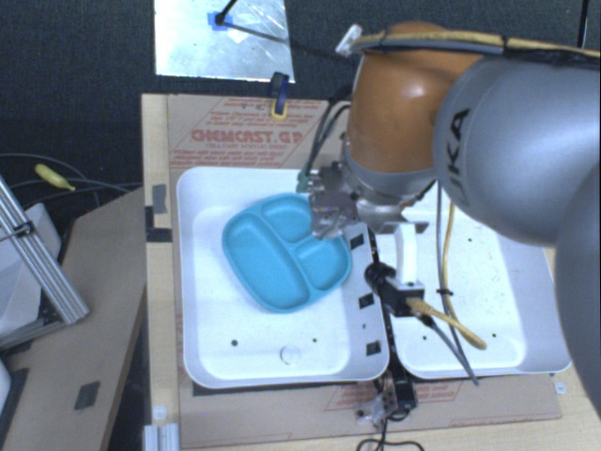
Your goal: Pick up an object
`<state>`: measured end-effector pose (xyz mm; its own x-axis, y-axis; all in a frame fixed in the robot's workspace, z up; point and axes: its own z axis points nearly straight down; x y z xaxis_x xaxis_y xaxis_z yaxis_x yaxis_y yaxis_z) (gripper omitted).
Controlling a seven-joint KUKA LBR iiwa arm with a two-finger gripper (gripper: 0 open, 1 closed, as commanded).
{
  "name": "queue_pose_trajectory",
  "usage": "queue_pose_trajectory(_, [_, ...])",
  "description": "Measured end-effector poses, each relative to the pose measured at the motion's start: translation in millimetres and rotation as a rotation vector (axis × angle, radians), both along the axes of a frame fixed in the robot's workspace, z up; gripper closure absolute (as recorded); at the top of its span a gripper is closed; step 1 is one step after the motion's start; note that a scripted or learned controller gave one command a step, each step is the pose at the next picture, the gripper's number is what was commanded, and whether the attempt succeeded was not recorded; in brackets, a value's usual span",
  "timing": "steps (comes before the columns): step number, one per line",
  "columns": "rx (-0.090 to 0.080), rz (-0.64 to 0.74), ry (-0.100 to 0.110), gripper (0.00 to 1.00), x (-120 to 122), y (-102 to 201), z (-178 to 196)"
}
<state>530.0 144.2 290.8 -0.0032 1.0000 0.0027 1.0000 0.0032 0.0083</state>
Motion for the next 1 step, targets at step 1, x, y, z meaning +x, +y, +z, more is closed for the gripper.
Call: queue_pose_trajectory(1, [0.005, 0.003, -0.012, 1.00, -10.2, 6.0, 254.4])
